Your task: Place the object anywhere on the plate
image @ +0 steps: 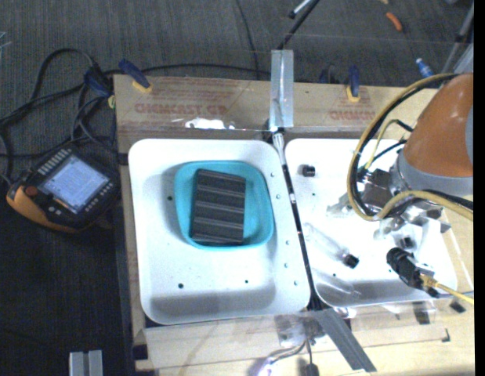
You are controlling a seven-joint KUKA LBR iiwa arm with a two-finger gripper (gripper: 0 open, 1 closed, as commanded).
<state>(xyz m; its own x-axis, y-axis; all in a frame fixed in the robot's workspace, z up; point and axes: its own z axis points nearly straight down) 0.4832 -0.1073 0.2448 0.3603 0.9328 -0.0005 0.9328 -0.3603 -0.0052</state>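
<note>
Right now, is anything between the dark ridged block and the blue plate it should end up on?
Nothing visible: the dark ridged block already lies flat on the blue plate in the left bin. The arm hangs over the right bin, apart from both.

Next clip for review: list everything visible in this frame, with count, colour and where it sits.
Bins: two, white, side by side on the bench.
Plate: one, blue, in the left bin.
Ridged block: one, dark grey, lying on the plate.
Small pieces: two, black, in the right bin.
Handheld pendant: one, black and orange, on the floor left of the bench.
Clamps: two, blue, on the bench's far edge.
Arm: one, grey with orange band, over the right bin.
</note>
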